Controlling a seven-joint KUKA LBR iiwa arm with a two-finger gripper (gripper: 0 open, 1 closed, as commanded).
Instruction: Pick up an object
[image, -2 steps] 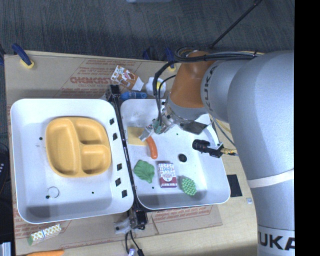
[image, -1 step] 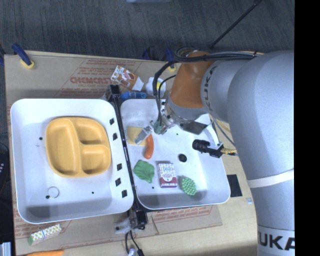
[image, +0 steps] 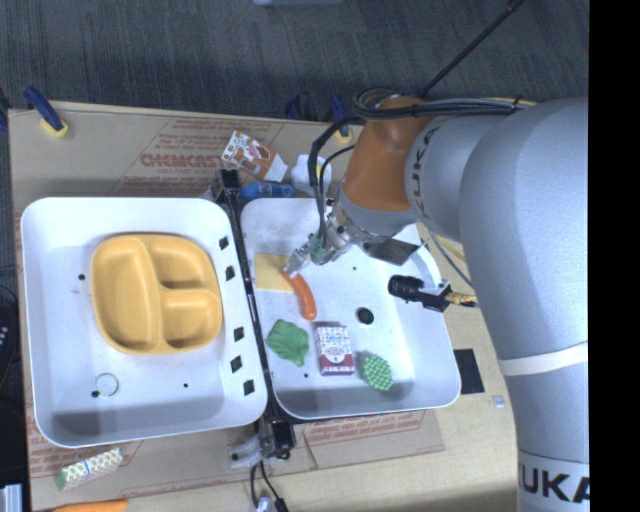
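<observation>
My gripper (image: 303, 258) hangs low over the far left part of the right bin (image: 425, 385), its tip just above the far end of the orange carrot-shaped piece (image: 303, 296) and beside the pale yellow wedge (image: 270, 271) that lies against the bin's left wall. I cannot tell from this slant whether it is open or closed, and nothing shows as held. I judge this to be the approach step, with the carrot piece or the wedge as the likely target. Nearer in the same bin lie a green leafy piece (image: 289, 341), a small red packet (image: 334, 350) and a green dotted piece (image: 377, 371), all well clear of the tip. The left bin (image: 50, 330) holds a yellow divided tray (image: 157, 291). Next I would need to settle straight down, centred on one piece, so the wedge and carrot do not get nudged together.
</observation>
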